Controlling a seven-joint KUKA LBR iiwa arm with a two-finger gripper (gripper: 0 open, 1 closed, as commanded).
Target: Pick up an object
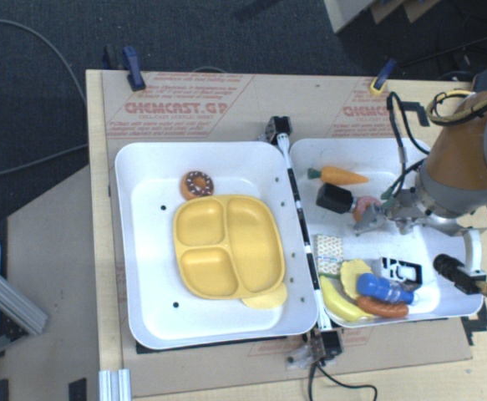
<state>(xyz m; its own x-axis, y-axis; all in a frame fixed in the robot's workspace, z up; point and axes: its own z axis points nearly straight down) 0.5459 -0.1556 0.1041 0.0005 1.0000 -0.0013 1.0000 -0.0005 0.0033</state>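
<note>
Two white bins sit side by side on the bench, and the black divider strip (297,215) between them serves as the landmark. Left of the strip, the left bin (143,249) holds a yellow sectioned plate (226,246) lying flat near its middle, with a chocolate donut (198,184) just beyond the plate's far left corner, apart from it. A pale yellow disc (264,297) peeks out from under the plate's near right edge, close to the strip.

Right of the strip, the right bin (352,153) holds several things. A carrot (342,175) lies toward the far side, with a black block (334,198) just nearer than it. Close beside the strip on the near side lie a patterned square card (328,247), a banana (339,303), a blue bottle (383,288) and a sausage (383,309), crowded together and touching. A black-and-white tag (402,270) lies just past the bottle.

The gripper (368,215) reaches in over the right bin, low beside the black block, at a pinkish object (362,205). Whether the jaws are apart or closed, and whether they have hold of anything, cannot be told.
</note>
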